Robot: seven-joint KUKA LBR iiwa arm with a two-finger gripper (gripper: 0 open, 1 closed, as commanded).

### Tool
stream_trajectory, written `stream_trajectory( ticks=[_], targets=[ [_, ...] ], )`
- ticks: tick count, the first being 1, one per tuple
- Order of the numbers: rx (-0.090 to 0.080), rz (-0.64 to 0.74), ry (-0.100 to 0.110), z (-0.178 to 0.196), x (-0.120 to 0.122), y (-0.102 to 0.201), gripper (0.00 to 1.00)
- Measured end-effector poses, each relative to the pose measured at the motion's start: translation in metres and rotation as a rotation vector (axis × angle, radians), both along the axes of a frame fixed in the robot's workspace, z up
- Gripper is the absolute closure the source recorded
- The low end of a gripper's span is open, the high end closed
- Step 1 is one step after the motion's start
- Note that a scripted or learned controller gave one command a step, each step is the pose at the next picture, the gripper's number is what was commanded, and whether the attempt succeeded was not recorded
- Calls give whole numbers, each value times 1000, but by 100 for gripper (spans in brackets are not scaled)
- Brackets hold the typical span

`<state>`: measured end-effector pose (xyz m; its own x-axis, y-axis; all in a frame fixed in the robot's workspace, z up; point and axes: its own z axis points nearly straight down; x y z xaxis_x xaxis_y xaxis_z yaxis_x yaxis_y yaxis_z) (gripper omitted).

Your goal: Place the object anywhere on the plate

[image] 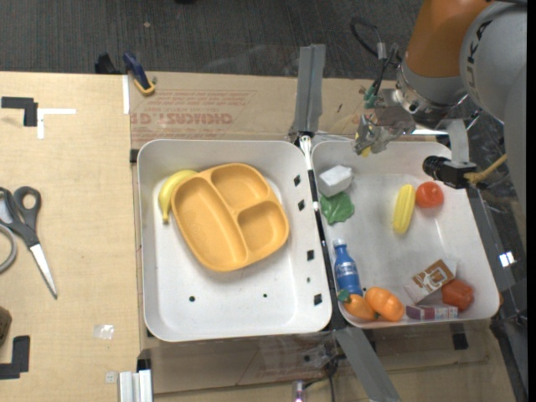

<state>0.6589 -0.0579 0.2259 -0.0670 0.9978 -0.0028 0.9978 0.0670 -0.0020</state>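
Observation:
An orange three-compartment plate (231, 215) lies in the left bin (167, 308). A yellow banana (170, 189) curls along the plate's upper-left outer rim, on the bin floor. My gripper (367, 143) hangs over the far left corner of the right bin (481, 249), above and right of a white block (335, 177). I see nothing between its fingers. The right bin also holds a green piece (337, 209), a yellow corn cob (404, 208), a red tomato (430, 194), a blue bottle (346, 269) and orange fruits (374, 303).
A brown carton (432, 279), a red item (457, 294) and a pink tube (432, 312) lie in the right bin's near right corner. Scissors (30, 233) rest on the bench at left. A grey divider bar (309, 90) rises between the bins at the back.

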Motion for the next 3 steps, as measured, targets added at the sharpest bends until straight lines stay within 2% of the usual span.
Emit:
stream_trajectory(
  ticks=[1, 2, 3],
  targets=[
    [2, 110, 1, -36, -15, 76, 100],
    [2, 589, -1, 26, -44, 153, 100],
    [2, 744, 1, -1, -45, 240, 100]
  ],
)
